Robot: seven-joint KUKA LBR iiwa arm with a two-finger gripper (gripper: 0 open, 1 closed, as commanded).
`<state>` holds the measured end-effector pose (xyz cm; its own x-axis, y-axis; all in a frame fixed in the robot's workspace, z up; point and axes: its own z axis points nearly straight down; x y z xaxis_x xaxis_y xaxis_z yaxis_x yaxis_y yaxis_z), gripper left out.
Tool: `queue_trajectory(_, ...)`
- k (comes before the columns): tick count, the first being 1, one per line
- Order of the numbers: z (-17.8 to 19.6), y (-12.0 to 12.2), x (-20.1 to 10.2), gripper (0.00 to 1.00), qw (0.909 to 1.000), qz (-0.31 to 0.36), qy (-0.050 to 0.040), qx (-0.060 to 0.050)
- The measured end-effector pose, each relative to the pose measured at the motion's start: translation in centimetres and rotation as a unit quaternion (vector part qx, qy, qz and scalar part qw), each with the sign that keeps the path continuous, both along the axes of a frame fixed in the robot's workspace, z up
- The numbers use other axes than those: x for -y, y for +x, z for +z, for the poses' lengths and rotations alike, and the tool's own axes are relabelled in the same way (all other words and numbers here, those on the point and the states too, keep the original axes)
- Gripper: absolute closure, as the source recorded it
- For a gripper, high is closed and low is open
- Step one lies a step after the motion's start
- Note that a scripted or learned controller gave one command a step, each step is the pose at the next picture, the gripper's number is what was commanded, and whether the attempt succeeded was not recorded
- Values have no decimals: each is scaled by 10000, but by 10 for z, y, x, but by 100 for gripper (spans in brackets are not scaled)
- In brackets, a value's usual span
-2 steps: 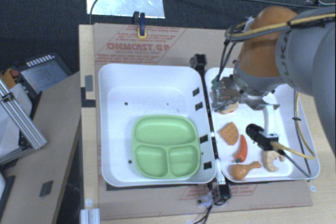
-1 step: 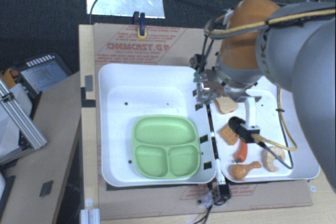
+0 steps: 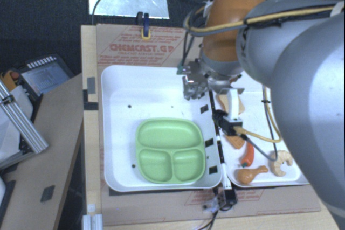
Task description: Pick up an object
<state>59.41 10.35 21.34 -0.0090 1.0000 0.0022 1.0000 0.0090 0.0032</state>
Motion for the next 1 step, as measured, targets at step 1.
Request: queue_trajectory(1,0,-1,3,0,10000,-18,-9,-10)
